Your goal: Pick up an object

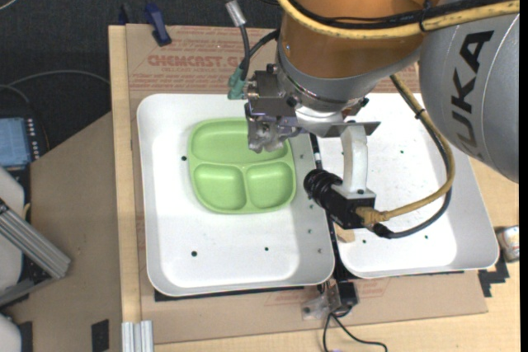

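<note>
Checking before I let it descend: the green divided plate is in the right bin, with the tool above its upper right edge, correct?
Not quite. The camera view shows the green divided plate in the left bin, not the right bin. The tool is above its upper right edge, as you said.

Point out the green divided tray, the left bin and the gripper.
green divided tray [223, 177]: camera view, lower-left compartment.
left bin [239, 260]: camera view, bare floor near its front.
gripper [262, 143]: camera view, tip over the tray's right edge.
</note>
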You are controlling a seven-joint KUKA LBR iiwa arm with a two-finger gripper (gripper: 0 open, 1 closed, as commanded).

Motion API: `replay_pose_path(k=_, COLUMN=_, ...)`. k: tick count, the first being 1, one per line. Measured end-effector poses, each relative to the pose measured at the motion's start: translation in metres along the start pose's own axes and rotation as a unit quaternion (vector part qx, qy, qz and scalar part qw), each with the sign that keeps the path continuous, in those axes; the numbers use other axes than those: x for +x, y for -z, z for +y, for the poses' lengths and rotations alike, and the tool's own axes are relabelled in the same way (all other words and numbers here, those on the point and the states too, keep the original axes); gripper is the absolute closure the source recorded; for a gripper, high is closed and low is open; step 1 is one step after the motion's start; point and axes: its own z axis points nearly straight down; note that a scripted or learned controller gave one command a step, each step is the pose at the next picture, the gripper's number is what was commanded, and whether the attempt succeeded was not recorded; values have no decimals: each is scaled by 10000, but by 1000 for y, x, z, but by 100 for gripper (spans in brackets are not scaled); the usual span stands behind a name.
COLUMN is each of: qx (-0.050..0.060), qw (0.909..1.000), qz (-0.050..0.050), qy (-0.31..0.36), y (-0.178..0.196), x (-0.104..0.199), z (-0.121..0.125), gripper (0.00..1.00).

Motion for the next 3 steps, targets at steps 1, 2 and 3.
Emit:
replay_pose_path(k=1, qx=39, qw=9999, qz=-27, qy=-105, y=-40, x=-105, z=-1, gripper=100)
replay_pose_path(k=2, qx=-28, qw=10000, qz=2, qy=-20, y=15, x=-50, z=1, gripper=100)
replay_pose_path(k=3, qx=-12, qw=10000, qz=-10, qy=-36, y=23, x=-52, z=1, gripper=100)
